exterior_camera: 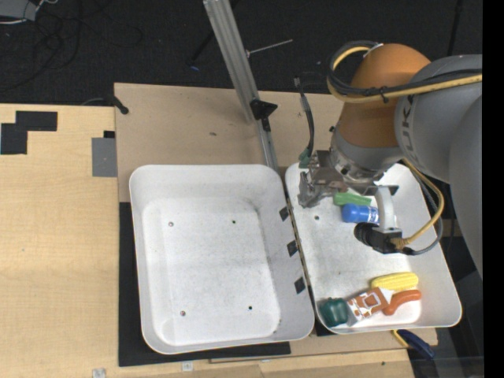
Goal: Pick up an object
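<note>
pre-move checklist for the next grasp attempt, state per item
1. Gripper over the right bin: ok, near its upper left corner.
2. Finger state: cannot tell, the wrist hides them.
3. Object in grasp: cannot tell.
4. Nearest targets: ok, green piece and blue piece lie just right of the gripper.
5. Other objects away from the arm: ok, yellow corn, orange toy and dark green cup sit at the near edge.
6. Cable slack beside the wrist: cannot tell if it snags.

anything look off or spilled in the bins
Nothing stands out. The toys in the right bin lie loose: yellow corn, an orange piece and a green cup near the front edge, a blue-green item near the tool.
</note>
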Robot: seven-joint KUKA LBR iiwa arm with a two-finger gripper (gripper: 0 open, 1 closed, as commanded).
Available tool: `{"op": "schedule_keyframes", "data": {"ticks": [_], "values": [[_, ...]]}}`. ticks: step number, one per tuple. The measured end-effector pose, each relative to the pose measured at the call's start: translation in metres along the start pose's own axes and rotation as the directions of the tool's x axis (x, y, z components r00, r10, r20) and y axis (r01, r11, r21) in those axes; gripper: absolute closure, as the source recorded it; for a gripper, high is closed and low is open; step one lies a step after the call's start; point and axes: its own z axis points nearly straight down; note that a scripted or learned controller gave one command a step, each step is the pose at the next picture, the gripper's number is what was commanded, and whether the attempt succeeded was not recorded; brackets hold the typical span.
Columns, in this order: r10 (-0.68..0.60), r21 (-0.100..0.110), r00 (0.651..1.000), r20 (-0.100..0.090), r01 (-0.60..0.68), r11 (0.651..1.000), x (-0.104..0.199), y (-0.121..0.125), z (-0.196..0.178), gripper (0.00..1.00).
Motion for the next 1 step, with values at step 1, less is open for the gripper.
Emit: {"op": "schedule_keyframes", "data": {"ticks": [1], "values": [[0.002,0.003,1.0,0.001,-0.002,1.0,0.0532,-0.0034,0.0079,1.0]]}}
